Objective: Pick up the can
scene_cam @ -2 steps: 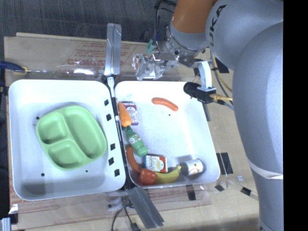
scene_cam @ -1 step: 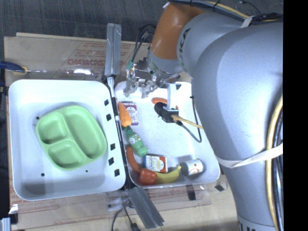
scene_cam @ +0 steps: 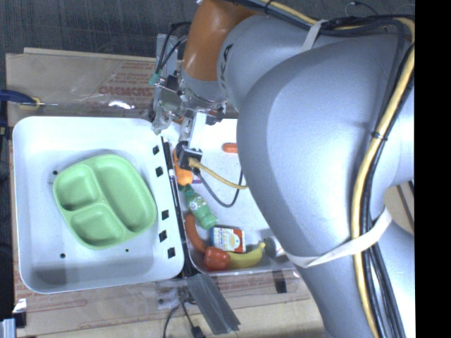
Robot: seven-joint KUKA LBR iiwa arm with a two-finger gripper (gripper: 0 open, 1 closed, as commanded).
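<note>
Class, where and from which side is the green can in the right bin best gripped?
Take the green can at mid-body from above: it seems to lie on its side, with the bin wall left and a carton crowding its lower end.

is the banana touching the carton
Touching: the camera view shows the banana curving right under the carton, no gap between them.

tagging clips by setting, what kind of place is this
Probably a robotics lab bench set up for pick trials, not a kitchen. Two shallow white bins sit side by side, one with a green divided tray, the other with toy-like food such as a banana, under a large grey arm.
</note>
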